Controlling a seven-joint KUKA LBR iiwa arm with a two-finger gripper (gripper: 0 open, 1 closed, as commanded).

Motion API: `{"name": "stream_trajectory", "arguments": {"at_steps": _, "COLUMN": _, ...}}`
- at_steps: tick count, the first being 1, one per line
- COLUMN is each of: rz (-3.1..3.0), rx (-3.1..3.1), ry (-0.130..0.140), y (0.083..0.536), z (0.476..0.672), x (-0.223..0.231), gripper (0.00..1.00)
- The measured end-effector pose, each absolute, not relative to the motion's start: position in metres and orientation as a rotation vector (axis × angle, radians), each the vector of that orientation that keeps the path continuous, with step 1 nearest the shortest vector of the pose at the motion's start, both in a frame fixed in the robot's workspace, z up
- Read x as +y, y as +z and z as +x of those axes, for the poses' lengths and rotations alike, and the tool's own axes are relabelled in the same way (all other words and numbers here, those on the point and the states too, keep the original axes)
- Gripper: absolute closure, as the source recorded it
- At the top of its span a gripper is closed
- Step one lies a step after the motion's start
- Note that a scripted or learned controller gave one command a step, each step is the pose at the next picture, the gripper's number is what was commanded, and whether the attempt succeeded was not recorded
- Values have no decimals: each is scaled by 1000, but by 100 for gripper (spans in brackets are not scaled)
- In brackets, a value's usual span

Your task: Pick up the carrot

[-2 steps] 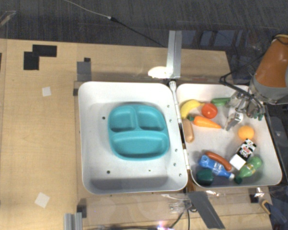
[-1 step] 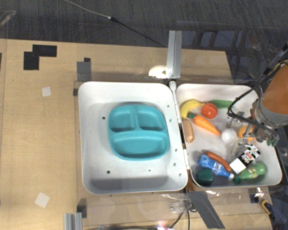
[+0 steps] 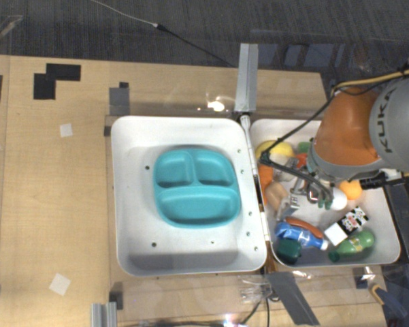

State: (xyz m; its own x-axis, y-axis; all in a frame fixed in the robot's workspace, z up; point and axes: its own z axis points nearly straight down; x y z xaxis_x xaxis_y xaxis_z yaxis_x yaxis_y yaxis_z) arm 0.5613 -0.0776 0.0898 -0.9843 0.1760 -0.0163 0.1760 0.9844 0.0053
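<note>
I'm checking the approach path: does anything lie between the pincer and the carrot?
Yes: a tan rounded toy lies between the pincer and the orange carrot at the white right bin's left wall.

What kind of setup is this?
Likely a robot lab pick-and-place bench: an arm reaching over two white bins, one holding a teal tray, the other full of toy food.

The setting is a robotics laboratory: a plywood bench [image 3: 47, 203] carries two shallow white bins [image 3: 126, 203] held by metal brackets [image 3: 246, 80], an industrial arm [image 3: 367, 131] reaches in, loose cables [image 3: 190, 43] cross dark carpet [image 3: 156, 5]
</note>
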Motion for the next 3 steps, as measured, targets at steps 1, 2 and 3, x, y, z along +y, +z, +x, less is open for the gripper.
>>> {"name": "stream_trajectory", "arguments": {"at_steps": 1, "rz": 163, "rx": 3124, "ry": -7, "y": 89, "z": 591, "x": -188, "gripper": 0}}
{"name": "stream_trajectory", "arguments": {"at_steps": 2, "rz": 235, "rx": 3109, "ry": -7, "y": 375, "z": 605, "x": -204, "gripper": 0}}
{"name": "stream_trajectory", "arguments": {"at_steps": 3, "rz": 91, "rx": 3139, "ry": 2, "y": 178, "z": 589, "x": -204, "gripper": 0}}
